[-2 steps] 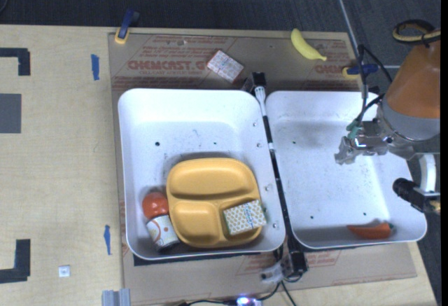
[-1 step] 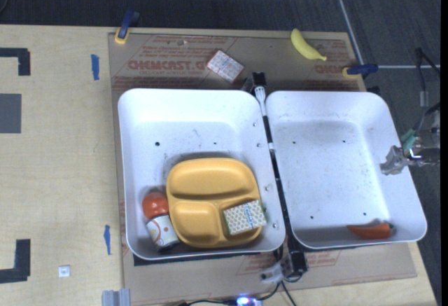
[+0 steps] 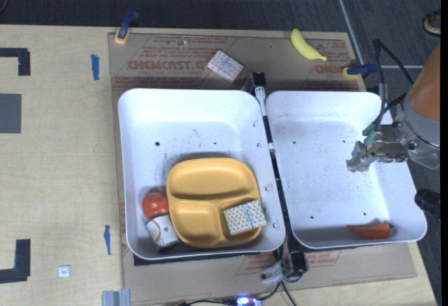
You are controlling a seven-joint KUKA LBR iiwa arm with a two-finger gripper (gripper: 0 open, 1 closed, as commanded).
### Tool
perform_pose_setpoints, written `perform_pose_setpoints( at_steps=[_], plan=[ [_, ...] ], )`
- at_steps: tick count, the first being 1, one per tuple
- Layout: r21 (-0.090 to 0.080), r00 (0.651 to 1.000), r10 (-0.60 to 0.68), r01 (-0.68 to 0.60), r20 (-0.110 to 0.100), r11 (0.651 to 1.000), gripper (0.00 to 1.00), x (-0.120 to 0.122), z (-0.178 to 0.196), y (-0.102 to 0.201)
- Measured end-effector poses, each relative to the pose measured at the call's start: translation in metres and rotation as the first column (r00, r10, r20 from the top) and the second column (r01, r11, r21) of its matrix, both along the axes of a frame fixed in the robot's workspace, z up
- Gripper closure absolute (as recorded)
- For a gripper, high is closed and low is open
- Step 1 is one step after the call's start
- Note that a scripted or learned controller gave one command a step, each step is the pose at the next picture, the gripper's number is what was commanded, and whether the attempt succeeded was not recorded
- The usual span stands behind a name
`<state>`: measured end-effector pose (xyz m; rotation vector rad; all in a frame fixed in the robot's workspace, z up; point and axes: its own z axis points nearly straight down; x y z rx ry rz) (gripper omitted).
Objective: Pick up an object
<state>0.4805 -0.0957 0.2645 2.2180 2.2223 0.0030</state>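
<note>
My gripper (image 3: 358, 160) hangs over the right side of the right bin (image 3: 315, 108), with nothing visible between its fingers. An orange-red carrot-like object (image 3: 369, 230) lies at the near right corner of that bin, below the gripper. In the left bin (image 3: 140, 129) sits a yellow compartment tray (image 3: 210, 199) with a small green-patterned box (image 3: 243, 217) on its near right section. An orange and white bottle (image 3: 158, 219) lies to the left of the tray.
Behind the bins, on the cardboard, lie a yellow banana (image 3: 306, 45) and a small checked box (image 3: 225, 66). Blue clamps (image 3: 126, 23) hold the cardboard edges. The arm's orange band (image 3: 428, 91) stands at the right edge.
</note>
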Motion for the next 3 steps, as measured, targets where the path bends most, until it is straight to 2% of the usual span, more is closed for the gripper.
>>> perform_pose_setpoints(
  at_steps=[1,2,3],
  plan=[
    [0.001,1.0,0.0,0.0,-0.003,1.0,1.0,0.0,-0.023,0.076],
    [0.001,1.0,-0.003,0.003,-0.004,1.0,1.0,-0.001,-0.051,0.052],
    [0.001,1.0,-0.001,0.001,-0.005,1.0,1.0,-0.001,-0.058,0.07]
  ],
)
